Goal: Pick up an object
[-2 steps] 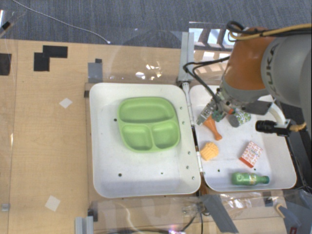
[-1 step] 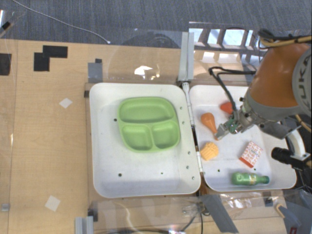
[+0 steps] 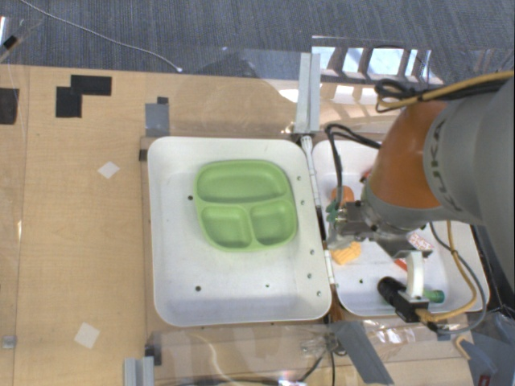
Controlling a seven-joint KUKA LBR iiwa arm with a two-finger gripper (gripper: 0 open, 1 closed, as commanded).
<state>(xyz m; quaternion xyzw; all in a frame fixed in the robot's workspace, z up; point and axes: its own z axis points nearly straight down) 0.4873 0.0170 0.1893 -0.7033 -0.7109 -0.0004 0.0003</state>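
The gripper (image 3: 341,220) hangs low in a bin (image 3: 362,286); how open it is, or whether it holds anything, I cannot tell. A yellow piece (image 3: 348,254) lies just beside it.

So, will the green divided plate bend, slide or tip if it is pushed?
The green plate looks like moulded plastic with raised dividers, so it is probably stiff and light. It lies flat on the floor of its white bin, so a push would likely slide it, not tip it. Its wide, low shape may leave only the rim to grip.
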